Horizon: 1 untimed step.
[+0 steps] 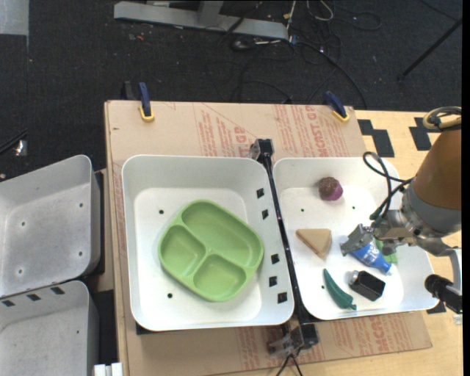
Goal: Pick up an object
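the bench top (220,125) is a tan board with faded red lettering, held at its far edge by two clamps with yellow-and-blue handles (145,103). it stands on a dark carpeted floor (66,66), where black cables and a grey metal frame (198,20) lie beyond the bench. two further white trays (44,213) rest to the left, off the board.

the left bin (139,183) holds a green divided plate (211,250), lying flat near its centre. the right bin (294,176) holds a purple round object (330,189) near the far wall, a tan wedge (315,241) near the middle, a dark green curved piece (337,288) by the near wall, and a black block (367,284) just beside it.

the arm enters from the right, orange band (444,172) above the wrist. the gripper (365,245) sits low in the right bin, over a blue-and-white object (371,258) that lies between the wedge and the black block. whether the fingers are spread or clenched on it cannot be told.
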Tool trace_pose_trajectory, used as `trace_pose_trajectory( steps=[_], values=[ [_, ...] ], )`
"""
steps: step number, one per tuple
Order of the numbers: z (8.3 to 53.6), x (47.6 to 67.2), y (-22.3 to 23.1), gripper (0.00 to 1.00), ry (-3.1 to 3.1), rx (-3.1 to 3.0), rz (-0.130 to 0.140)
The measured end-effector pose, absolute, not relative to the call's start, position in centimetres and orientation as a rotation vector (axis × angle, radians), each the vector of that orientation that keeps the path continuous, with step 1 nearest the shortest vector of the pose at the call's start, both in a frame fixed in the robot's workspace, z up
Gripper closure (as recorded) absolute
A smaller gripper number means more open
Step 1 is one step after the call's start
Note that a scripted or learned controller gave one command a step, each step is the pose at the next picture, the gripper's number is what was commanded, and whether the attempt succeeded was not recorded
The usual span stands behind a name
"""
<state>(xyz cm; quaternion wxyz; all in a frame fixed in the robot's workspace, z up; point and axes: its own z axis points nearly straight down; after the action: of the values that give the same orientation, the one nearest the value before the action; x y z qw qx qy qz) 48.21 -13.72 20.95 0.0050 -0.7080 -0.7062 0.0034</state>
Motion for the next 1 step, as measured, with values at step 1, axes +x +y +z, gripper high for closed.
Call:
trace_pose_trajectory(
  steps=[1],
  values=[
    [21.44, 48.47, -13.7, 0.0, -2.221, -2.22, 0.001]
  ],
)
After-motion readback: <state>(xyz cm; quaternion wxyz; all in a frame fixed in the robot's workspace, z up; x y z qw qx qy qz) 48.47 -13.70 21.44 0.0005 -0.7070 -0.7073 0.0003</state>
